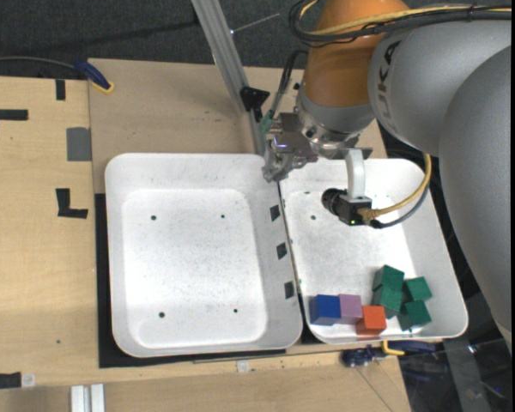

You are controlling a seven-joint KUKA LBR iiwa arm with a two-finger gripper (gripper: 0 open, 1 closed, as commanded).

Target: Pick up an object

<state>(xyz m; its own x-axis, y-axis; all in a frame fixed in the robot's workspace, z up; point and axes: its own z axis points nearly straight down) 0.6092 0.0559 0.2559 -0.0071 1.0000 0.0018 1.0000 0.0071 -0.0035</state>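
blocks [354,307] sit clustered at the near end of the right bin [343,256]: a blue block [326,307], a lilac block [350,304] and an orange block [373,318] in a row, with dark green blocks [403,297] just beside them. the gripper [275,168] hangs over that bin's far corner, well apart from them; its grip cannot be told.

Coloured blocks [373,318] — blue, lilac, orange, green — huddled in right bin [343,256].
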